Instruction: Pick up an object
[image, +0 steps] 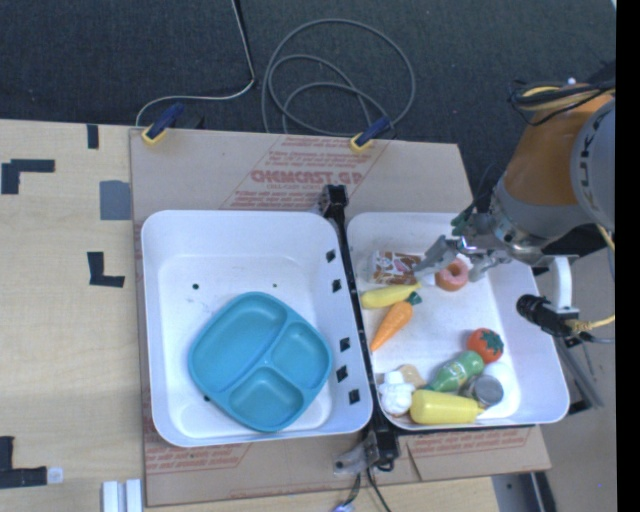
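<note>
While the arm reaches in from the right, its gripper hangs over the right bin with the fingers spread wide on either side of a pink donut, not closed on it. Just left lie a snack packet, a banana and a carrot. A blue divided plate sits in the left bin.

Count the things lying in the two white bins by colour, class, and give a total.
Blue: 1, the divided plate
Yellow: 2, banana, yellow block
Orange or red: 3, carrot, ring, tomato
Green: 1, bottle
White: 1, lump
Grey: 1, disc
Printed: 1, packet
Total: 10
</note>
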